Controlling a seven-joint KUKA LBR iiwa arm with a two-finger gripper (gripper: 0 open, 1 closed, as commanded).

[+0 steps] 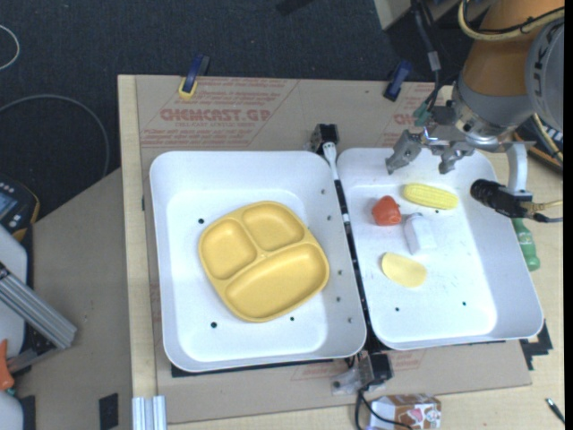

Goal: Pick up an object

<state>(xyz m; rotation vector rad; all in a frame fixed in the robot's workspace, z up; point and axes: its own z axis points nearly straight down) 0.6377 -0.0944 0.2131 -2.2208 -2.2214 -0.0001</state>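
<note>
Objects for picking lie in the right bin (501, 316), and the left bin (170, 240) has one big thing in it. Going from left to right, first comes a yellow tray (262, 260) with three sections, lying flat in the middle of the left bin. Next, in the right bin, a small red piece (387, 210) lies near the bin's left wall. Just beside it is a little white block (416, 235), and below that lies a flat yellow slice (404, 270). A yellow corn cob (431, 196) lies up near the top of the bin, to the right of the red piece. Above the corn hangs the gripper (429, 154), on the grey and orange arm (510, 52). Its two fingers are spread apart with nothing between them. A green thing (525, 245) sits at the bin's right edge.
</note>
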